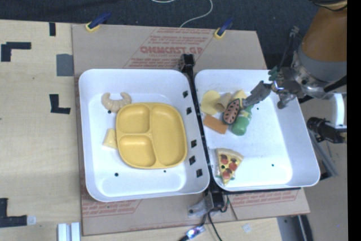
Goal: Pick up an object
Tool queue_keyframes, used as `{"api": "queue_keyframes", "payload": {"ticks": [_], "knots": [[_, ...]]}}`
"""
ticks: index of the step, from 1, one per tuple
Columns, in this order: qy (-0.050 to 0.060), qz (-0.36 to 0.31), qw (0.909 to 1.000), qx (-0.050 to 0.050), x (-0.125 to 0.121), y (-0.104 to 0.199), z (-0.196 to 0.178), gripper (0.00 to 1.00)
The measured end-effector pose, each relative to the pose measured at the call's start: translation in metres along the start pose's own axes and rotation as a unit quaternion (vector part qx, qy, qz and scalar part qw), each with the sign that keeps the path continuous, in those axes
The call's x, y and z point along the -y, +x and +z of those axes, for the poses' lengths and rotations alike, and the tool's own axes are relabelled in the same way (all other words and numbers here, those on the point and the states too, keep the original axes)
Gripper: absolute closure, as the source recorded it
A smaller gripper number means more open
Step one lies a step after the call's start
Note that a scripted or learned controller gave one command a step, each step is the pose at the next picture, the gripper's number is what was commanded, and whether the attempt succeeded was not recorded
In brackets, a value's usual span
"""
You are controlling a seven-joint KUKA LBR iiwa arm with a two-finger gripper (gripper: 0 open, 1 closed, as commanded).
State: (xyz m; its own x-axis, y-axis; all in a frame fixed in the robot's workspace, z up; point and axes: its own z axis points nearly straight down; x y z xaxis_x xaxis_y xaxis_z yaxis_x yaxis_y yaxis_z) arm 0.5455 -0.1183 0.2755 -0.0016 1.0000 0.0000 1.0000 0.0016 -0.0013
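Nearest, a toy pizza slice [228,164] lies in the right bin [282,161], and a yellow divided plate [151,135] sits in the left bin [96,121]. Farther back, the gripper [247,101] reaches into a toy cluster, touching a green bottle [240,123]. Whether it grasps anything cannot be told.

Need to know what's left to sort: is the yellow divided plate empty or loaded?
Empty. The yellow plate shows three bare compartments; the croissant lies beside it in the left bin.
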Motion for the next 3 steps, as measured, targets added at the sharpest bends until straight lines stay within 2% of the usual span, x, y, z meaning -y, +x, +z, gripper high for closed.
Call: {"api": "queue_keyframes", "payload": {"ticks": [1, 2, 3], "knots": [[0.003, 0.001, 1.0000, 0.000, 0.008, -0.007, 0.054, 0.00], [0.003, 0.000, 1.0000, 0.000, 0.001, -0.003, 0.114, 0.00], [0.003, 0.000, 1.0000, 0.000, 0.001, 0.000, 0.158, 0.00]]}}
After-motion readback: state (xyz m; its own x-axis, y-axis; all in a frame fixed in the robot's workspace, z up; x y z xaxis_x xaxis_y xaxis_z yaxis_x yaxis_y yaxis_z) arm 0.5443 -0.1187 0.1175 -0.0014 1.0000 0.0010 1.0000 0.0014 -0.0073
